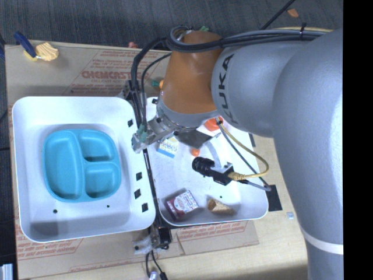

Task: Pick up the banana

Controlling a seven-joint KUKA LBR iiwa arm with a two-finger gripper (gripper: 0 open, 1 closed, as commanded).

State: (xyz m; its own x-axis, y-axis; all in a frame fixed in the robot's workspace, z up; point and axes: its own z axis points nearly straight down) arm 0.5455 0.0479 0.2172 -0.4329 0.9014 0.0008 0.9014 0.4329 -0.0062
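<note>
"KUKA" lettering on the grey arm [274, 74], partly hidden

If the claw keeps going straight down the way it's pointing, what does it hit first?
Probably the floor of the right bin near its left wall, close to a small white packet. The claw is mostly hidden under the arm, so depth is unclear.

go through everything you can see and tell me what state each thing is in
Blue tray: lying flat in the left bin, compartments bare.
Arm: reaching in over the right bin.
Dark red packet: lying flat near the right bin's front edge.
Small tan item: lying beside the packet.
</note>
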